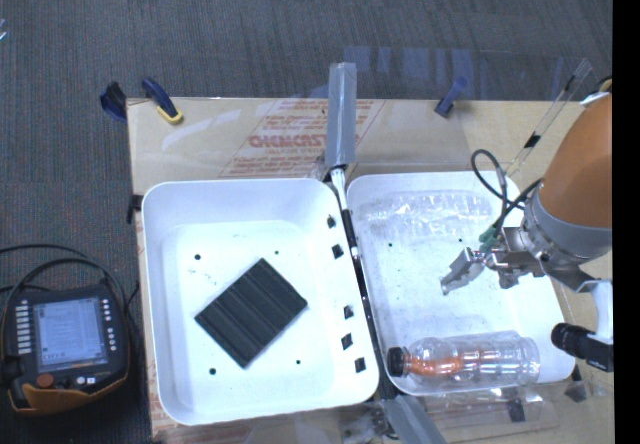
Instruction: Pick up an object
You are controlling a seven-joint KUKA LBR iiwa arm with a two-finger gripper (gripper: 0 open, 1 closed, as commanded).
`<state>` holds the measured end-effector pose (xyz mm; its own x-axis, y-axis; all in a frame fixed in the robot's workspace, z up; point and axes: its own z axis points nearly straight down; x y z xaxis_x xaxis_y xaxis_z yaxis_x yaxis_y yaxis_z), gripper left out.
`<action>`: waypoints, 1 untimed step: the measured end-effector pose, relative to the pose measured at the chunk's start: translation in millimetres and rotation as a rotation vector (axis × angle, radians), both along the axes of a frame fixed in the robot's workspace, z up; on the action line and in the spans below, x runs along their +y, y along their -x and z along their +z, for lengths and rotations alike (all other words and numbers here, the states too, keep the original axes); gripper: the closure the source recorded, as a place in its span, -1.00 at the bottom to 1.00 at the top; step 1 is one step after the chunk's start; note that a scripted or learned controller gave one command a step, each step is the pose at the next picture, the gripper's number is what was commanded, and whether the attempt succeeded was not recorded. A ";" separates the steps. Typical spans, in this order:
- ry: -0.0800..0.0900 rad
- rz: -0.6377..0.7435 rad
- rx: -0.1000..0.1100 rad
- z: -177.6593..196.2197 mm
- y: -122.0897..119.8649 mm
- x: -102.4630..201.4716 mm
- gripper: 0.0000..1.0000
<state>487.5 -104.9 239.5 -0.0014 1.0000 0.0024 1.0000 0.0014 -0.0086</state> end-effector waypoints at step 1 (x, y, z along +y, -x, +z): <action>-0.001 0.010 0.002 -145.0 13.2 18.1 -1.00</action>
